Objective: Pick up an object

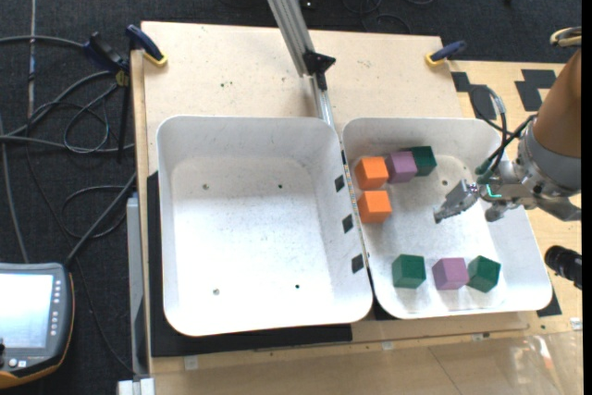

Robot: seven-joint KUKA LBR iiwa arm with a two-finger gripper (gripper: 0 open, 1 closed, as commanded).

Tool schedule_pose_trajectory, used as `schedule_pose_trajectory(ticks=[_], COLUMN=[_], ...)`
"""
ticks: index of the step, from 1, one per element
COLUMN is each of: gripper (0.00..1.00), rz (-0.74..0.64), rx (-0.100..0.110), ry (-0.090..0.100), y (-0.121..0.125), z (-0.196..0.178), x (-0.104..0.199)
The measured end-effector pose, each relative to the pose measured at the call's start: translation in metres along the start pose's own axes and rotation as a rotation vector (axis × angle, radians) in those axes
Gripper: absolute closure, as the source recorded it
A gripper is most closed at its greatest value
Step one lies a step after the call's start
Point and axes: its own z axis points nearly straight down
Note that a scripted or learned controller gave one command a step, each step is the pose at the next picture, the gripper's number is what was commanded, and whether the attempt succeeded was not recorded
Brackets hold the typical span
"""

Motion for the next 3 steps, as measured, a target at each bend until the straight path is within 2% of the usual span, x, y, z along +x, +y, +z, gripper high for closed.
schedule_pose_trajectory(ticks=[2, 3], gripper=[0.00, 0.00], rz=[0.000, 0.001], rx=[0.006, 0.006], ry=[0.002, 0.002], y=[-0.002, 0.006], z=[0.094, 0.145], x=[0.010, 0.016])
